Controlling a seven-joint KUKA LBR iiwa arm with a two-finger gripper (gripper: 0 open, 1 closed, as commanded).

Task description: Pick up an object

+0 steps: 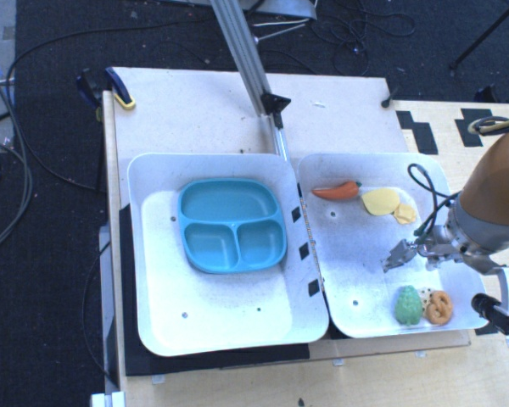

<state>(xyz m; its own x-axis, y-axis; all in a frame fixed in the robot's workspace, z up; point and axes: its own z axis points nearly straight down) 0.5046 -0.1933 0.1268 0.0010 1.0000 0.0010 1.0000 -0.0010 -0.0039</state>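
In the right bin [356,270] lie an orange carrot [336,192] and a yellow piece [381,201] with a smaller yellow bit [405,214] near the far wall. A green lump [408,305] and a brown pretzel [439,307] sit by the near wall. My gripper [399,257] hangs over the bin's middle right, between the yellow pieces and the green lump, with nothing seen between its fingers. The arm comes in from the right.
The left bin [161,303] holds a blue divided tray [233,225]. A slanted metal pole [242,45] rises behind the bins. A black cable [424,185] loops by the wrist over the right bin's far corner.
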